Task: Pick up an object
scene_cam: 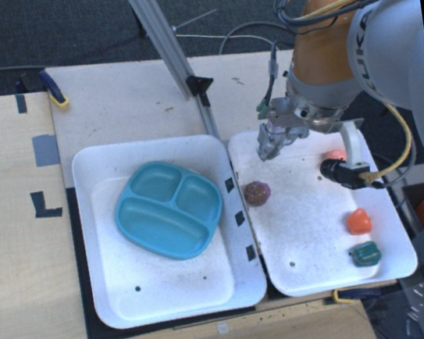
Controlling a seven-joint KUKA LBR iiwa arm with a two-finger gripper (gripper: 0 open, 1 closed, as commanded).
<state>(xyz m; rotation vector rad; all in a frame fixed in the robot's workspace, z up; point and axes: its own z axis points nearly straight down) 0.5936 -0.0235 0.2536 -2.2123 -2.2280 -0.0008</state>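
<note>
One blue plate (pixel 170 208) in the left bin (pixel 97 245); three small objects in the right bin (pixel 312 260); jaws' state unclear.

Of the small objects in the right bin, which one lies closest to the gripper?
The brownish-purple ball, near the bin's left wall just below the gripper. The orange piece and green piece sit far off by the lower right corner.

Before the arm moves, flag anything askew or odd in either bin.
The blue tray in the left bin lies turned at a slant to the bin's walls. The right bin has a speckled floor. Nothing looks spilled or broken.
</note>
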